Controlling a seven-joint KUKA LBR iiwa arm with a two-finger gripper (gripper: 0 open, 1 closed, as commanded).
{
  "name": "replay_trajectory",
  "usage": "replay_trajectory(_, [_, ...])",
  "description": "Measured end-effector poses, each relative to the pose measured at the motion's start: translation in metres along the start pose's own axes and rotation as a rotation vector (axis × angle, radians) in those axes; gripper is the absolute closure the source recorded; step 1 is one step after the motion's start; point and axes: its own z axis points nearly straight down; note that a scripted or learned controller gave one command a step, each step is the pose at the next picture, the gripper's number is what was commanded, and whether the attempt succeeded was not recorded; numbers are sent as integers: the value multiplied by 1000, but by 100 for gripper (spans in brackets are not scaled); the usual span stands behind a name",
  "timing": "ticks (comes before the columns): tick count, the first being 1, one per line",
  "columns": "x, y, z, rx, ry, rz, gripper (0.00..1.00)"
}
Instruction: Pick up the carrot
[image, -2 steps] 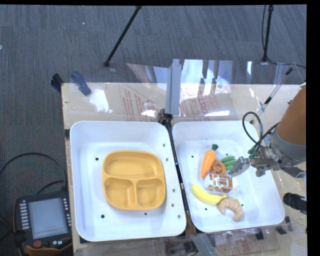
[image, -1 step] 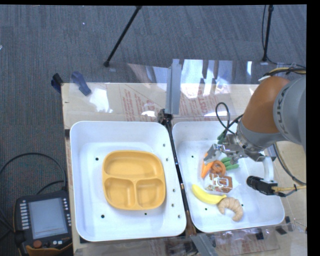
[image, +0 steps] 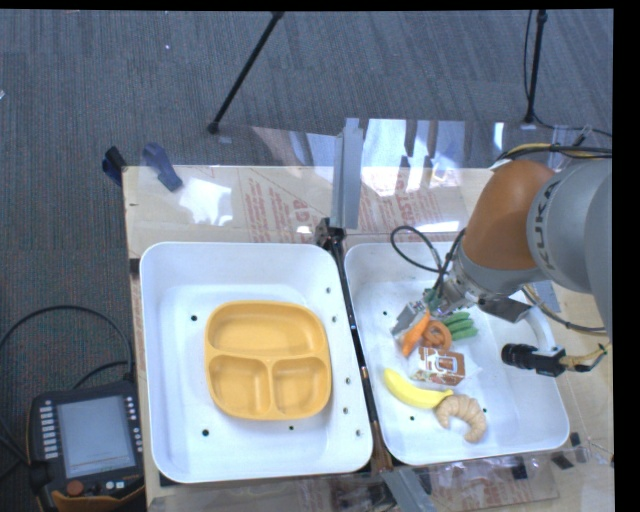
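Observation:
The orange carrot (image: 413, 339) lies slanted in the right bin (image: 530, 425), near its middle. My gripper (image: 421, 314) is low over the carrot's upper end, reaching in from the right under the arm's orange band. The gripper touches or nearly touches the carrot there. I cannot make out whether the carrot is caught in it.
Packed close around the carrot are a pretzel (image: 438, 335), green beans (image: 461, 324), a snack packet (image: 441, 367), a banana (image: 414, 390) and a croissant (image: 463, 416). A yellow divided plate (image: 268, 358) sits in the left bin (image: 165, 300). A black cable (image: 412, 250) loops above the gripper.

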Motion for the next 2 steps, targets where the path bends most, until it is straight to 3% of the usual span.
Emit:
replay_trajectory(1, [-2, -1, -9, -1, 1, 6, 100])
replay_trajectory(2, [40, 12, -100, 1, -1, 367, 100])
